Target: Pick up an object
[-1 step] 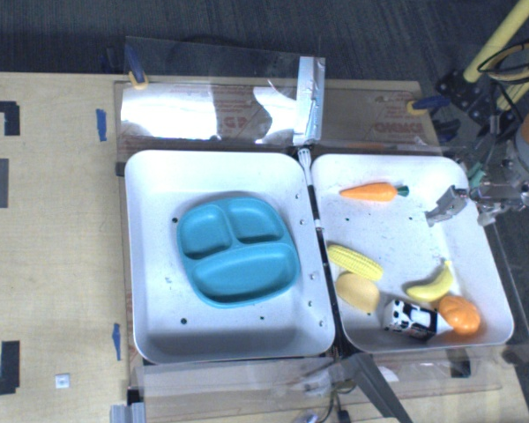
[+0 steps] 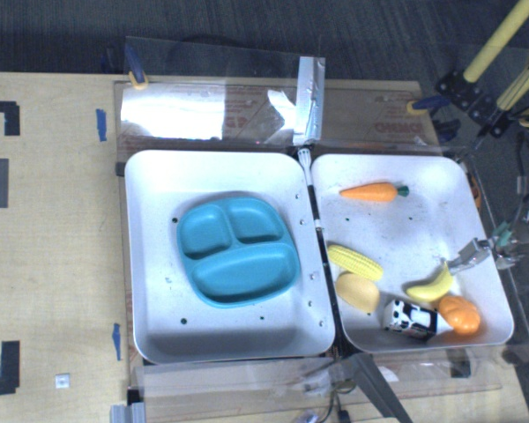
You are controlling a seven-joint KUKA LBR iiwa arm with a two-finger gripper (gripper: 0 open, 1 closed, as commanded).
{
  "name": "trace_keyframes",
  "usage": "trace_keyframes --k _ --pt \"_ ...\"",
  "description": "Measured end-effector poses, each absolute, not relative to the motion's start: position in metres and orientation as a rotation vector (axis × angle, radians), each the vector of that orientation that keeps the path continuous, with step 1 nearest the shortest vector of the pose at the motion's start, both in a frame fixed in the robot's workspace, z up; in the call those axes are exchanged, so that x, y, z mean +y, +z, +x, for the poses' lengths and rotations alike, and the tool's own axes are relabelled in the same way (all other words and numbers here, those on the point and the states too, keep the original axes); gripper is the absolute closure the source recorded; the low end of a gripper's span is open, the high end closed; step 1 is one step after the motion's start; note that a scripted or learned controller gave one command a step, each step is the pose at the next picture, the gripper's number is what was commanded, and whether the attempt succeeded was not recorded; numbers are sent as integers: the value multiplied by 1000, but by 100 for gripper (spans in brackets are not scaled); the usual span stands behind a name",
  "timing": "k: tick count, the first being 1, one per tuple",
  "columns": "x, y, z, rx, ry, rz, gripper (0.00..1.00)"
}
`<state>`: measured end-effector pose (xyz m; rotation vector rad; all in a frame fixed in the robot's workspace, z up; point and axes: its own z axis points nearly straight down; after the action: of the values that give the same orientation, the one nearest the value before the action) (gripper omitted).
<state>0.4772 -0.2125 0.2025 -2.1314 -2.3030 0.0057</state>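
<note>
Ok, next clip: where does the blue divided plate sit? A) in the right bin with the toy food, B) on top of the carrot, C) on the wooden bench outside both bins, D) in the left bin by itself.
D: the blue divided plate lies flat in the left bin with nothing else beside it, while the carrot, corn and banana are in the right bin.

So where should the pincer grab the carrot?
Around the middle of the carrot, coming straight down from above. It lies flat and alone in the right bin, tip left, green end right, so the fingers should close across its narrow width.
</note>
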Motion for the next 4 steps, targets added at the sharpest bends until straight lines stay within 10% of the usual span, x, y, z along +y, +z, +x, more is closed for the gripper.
trace_keyframes --k 1,2,3,4 --pt "-208 97 484 -2338 -14 -2098 0" --pt "-131 136 608 -2342 -13 -2100 0" --pt "-164 87 611 -2420 -3 -2006 0" --pt "-164 99 612 -2426 -6 -2006 100"
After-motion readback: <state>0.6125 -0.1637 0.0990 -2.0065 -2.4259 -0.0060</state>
